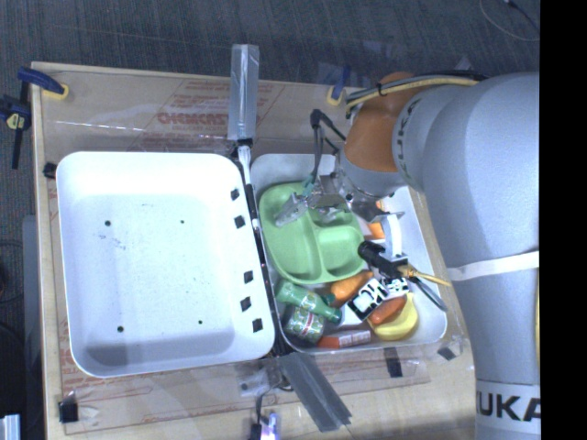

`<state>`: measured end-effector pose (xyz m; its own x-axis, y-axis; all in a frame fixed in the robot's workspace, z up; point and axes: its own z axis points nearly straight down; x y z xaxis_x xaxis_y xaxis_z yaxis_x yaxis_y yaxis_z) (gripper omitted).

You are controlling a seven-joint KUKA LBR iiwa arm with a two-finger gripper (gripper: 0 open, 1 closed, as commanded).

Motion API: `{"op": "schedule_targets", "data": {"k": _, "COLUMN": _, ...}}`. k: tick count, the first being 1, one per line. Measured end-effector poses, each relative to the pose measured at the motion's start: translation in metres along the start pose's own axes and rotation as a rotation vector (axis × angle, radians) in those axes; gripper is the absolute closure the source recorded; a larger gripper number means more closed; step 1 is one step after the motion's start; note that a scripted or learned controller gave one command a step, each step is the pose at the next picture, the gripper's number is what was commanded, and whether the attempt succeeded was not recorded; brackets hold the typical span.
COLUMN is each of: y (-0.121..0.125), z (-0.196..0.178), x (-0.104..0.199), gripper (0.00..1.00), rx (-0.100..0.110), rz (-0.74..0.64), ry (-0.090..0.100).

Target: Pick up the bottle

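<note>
Wooden bench [138, 108] on dark carpet, with two shallow white bins side by side. Left white bin [147, 264] bare inside, just a few small dark dots. Right white bin [417, 246] packed with stuff. Big grey arm with an orange band [431, 145] reaching in from the right. Metal two-finger gripper [316, 202] low over the light green plastic dish [316, 246], near its back rim. Cannot tell how the gripper is set. Small green bottle with a printed label [307, 310] lying on its side at the front of the right bin, just below the dish. Orange carrot-shaped toy [347, 289], black and white card [374, 297] and yellow banana-shaped toy [399, 324] close beside the bottle.
</note>
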<state>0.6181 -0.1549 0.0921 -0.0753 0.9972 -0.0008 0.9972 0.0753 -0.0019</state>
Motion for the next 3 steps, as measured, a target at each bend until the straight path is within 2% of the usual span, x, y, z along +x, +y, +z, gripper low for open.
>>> {"op": "schedule_targets", "data": {"k": 1, "y": -0.010, "z": -0.005, "x": 0.032, "gripper": 0.00, "rx": -0.011, "rz": 0.011, "ry": -0.012}}
{"op": "schedule_targets", "data": {"k": 2, "y": -0.012, "z": -0.018, "x": 0.014, "gripper": 1.00, "rx": -0.016, "rz": 0.025, "ry": -0.040}}
{"op": "schedule_targets", "data": {"k": 3, "y": 0.040, "z": -0.009, "x": 0.014, "gripper": 1.00, "rx": -0.011, "rz": 0.070, "ry": -0.020}}
